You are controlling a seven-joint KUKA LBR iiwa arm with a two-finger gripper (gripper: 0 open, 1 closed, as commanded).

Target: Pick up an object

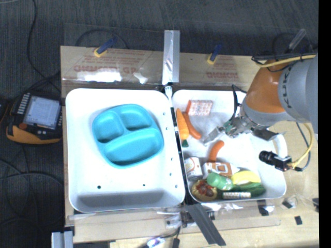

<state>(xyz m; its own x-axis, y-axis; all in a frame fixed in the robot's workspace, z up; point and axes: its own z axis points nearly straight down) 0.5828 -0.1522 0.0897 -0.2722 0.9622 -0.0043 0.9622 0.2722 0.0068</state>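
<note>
While the gripper [220,132] hangs low over the right bin [279,190], I cannot tell how it is set, and nothing is picked up yet, with the little orange sausage [216,149] lying just below it.

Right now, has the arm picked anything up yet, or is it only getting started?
Nothing looks lifted yet. The gripper is low in the right bin, above a small orange sausage-shaped piece; no item is visibly between its tips. The toy food lies in the bin. The grab and lift remain.
</note>
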